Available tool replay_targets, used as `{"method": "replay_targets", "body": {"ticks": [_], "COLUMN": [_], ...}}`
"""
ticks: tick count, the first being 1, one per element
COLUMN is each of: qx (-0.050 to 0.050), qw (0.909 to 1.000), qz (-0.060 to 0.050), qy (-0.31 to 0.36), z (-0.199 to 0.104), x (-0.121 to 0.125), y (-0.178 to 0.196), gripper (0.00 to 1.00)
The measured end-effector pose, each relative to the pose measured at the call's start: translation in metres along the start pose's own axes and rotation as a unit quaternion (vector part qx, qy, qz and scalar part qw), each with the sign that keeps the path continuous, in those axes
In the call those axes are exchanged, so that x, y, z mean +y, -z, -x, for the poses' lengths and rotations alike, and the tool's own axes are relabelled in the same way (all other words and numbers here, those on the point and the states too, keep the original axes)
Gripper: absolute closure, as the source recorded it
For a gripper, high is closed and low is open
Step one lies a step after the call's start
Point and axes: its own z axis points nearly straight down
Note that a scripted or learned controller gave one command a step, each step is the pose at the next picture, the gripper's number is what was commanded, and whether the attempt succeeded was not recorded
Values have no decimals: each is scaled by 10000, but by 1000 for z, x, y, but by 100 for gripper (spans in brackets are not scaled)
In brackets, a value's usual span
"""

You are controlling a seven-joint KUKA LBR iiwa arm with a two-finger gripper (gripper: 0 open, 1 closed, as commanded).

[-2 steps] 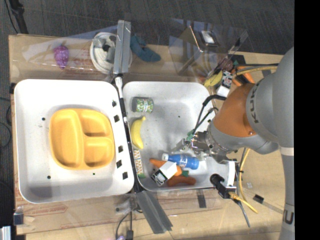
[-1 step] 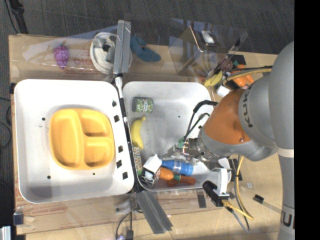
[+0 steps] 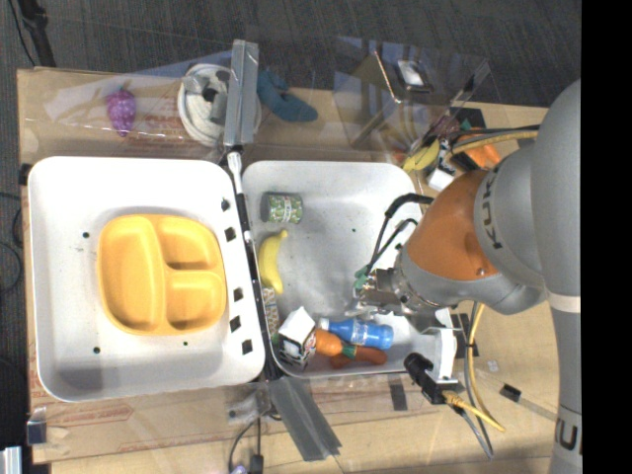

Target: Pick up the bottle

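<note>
A blue bottle (image 3: 359, 334) with a pale cap end lies on its side near the front wall of the right bin (image 3: 326, 191). My gripper (image 3: 375, 294) hangs just above the bottle's right half, at the end of the grey arm with its orange band (image 3: 449, 235). The wrist hides the fingertips, and nothing shows between them.
Beside the bottle lie an orange carrot-like toy (image 3: 341, 352) and a small white carton (image 3: 296, 334). A banana (image 3: 270, 262) and a green can (image 3: 282, 207) rest further back in the right bin. A yellow divided tray (image 3: 163, 270) sits in the left bin.
</note>
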Motion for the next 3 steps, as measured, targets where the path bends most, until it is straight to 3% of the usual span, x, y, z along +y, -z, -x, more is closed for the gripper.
{"method": "replay_targets", "body": {"ticks": [1,3], "qx": [-1,13], "qw": [10000,9980], "qz": [-5,-17], "qy": [-2,629], "z": [0,-7], "x": [0,-3], "y": [0,-10], "gripper": [0,0]}}
